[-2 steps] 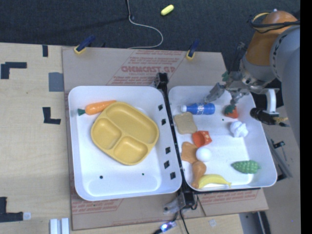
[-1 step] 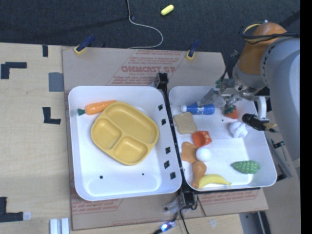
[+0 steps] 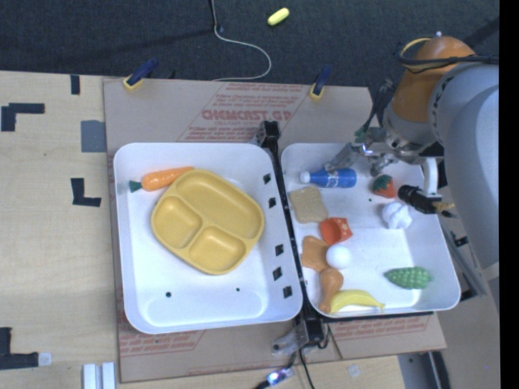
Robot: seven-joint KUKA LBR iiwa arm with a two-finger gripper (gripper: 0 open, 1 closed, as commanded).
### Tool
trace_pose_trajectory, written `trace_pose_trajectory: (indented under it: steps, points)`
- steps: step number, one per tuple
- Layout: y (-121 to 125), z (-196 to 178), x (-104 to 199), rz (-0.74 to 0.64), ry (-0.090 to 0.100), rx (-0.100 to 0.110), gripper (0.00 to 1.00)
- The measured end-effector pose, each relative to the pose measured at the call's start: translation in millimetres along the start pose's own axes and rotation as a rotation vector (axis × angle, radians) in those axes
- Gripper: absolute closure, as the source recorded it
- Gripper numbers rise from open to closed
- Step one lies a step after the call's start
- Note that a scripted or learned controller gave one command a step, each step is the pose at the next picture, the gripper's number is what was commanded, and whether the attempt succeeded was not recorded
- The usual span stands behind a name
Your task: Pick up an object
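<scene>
Though the hand (image 3: 366, 146) hovers by the small blue plastic bottle (image 3: 333, 178) — finger state unreadable — bottle looks light, rigid, slick; grip mid-body.

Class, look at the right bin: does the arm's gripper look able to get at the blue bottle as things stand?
Probably yes. The gripper hovers beside the blue bottle, which lies on its side with nothing on top.

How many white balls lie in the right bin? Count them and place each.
2. One white ball lies mid-bin beside the red block; another white ball lies near the right wall, below the claw. The arm may hide others.
</scene>
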State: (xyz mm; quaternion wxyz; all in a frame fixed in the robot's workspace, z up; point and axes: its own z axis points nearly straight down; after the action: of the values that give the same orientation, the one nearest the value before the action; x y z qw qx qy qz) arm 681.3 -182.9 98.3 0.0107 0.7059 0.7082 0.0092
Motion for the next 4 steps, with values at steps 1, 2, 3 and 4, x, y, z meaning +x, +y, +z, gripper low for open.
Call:
trace_pose_trajectory:
  steps: [1,2,3,4]
  points:
    - [3.0,-13.7,1.7,-0.002,0.001,-0.008,1.00]
    - [15.9,-65.7,4.8,0.001,0.001,0.024,1.00]
    - [15.0,-129.0,1.2,0.002,0.000,0.022,1.00]
    - [15.1,-125.6,1.6,0.002,0.001,0.029,1.00]
